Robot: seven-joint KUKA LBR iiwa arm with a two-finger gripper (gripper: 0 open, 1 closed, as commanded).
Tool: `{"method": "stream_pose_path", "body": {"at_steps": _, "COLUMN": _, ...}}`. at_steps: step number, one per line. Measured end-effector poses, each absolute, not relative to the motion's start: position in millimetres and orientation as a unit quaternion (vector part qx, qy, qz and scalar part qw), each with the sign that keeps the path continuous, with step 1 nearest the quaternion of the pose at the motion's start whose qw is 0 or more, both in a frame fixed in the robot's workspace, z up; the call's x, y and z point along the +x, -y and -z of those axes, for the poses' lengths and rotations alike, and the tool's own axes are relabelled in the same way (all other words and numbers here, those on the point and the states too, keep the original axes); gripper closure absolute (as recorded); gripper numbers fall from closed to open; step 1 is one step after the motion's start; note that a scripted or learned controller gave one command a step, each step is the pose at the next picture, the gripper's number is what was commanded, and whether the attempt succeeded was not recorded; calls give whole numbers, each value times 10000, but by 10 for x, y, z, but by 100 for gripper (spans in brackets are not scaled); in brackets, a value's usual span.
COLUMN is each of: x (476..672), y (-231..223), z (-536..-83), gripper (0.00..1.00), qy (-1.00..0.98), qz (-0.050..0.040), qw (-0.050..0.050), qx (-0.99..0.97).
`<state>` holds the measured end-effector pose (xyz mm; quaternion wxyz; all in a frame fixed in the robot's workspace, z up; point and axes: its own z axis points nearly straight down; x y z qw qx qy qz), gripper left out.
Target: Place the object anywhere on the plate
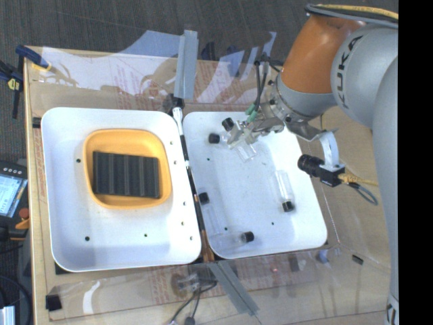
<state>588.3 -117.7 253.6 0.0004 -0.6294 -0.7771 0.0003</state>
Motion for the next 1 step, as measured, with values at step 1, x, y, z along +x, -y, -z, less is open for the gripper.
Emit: {"method": "stream_pose_path", "body": {"at_steps": 1, "x": 6307, "y": 931, "z": -2609, "gripper": 100, "qy": 8428, "qz": 1, "qw": -3, "qx": -5383}}
